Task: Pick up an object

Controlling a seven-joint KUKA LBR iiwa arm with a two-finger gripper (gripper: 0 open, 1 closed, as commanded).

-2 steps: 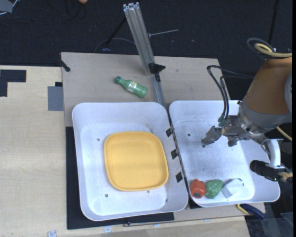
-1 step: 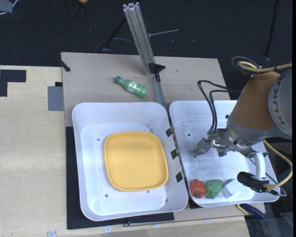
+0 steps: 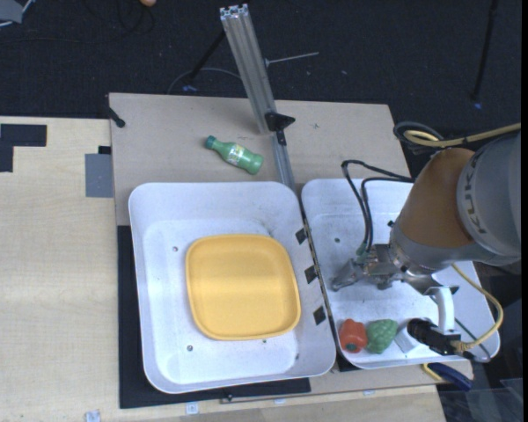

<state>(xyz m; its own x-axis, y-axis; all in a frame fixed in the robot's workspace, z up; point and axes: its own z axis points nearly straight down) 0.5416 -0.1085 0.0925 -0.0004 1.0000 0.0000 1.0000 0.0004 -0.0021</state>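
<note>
We are looking at a small red, rounded object (image 3: pixel 352 334) and a bumpy green one (image 3: pixel 381 334) lying touching each other near the front edge of the right white bin (image 3: pixel 334 202). Either could be the pick. The gripper (image 3: pixel 345 279) is hanging above the bin floor, a little behind them and towards the divider; we cannot tell how its fingers are set, as they are reading only as a dark blur. Because the two pieces are touching, we are judging that a closing grip could nudge one away or catch both. The flat yellow square plate (image 3: pixel 243 286) in the left white bin (image 3: pixel 158 236) and the green plastic bottle (image 3: pixel 234 154) on the bench (image 3: pixel 352 130) are lying well apart.
</note>
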